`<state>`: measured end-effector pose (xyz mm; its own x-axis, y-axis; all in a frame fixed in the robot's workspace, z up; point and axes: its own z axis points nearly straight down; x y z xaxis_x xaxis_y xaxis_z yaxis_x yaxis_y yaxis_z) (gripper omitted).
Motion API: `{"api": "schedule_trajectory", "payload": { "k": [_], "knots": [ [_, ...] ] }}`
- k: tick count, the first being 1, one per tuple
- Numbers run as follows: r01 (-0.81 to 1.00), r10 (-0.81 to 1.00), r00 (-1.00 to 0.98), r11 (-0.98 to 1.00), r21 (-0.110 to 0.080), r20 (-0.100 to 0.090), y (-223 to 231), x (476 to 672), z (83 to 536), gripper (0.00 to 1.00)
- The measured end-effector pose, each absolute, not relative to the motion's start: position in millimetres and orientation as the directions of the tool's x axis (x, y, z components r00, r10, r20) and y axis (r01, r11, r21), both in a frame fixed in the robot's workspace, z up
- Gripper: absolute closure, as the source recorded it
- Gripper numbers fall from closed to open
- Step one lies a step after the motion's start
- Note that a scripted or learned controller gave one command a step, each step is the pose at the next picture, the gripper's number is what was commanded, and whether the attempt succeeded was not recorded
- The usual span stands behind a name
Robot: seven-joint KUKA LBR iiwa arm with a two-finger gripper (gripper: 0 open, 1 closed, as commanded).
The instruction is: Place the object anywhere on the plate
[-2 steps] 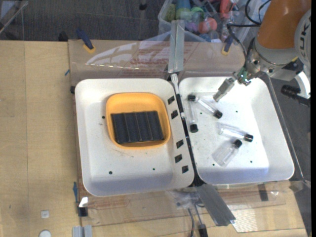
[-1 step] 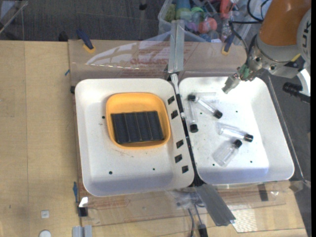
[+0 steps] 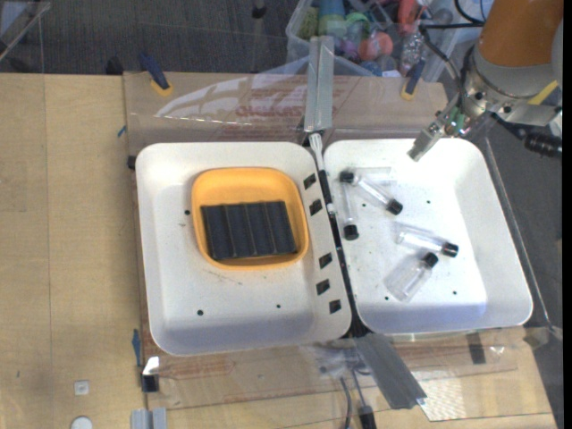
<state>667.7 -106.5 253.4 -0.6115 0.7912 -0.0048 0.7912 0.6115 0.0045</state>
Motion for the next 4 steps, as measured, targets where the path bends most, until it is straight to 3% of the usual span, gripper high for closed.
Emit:
{"api": "schedule_trajectory", "payload": {
  "k": [1,2,3,4],
  "knots": [
    [0.776,0.776,-0.631,0.631,0.005,-0.004,-112.3,666.8,296.6,1.0],
    [0.704,0.704,-0.711,0.711,0.004,-0.007,-155.3,666.9,308.4,1.0],
    [0.49,0.49,-0.872,0.872,0.003,-0.01,-214.6,636.5,409.9,1.0],
    [0.28,0.28,-0.96,0.96,0.001,-0.011,-223.1,614.8,436.5,1.0]
  ]
}}
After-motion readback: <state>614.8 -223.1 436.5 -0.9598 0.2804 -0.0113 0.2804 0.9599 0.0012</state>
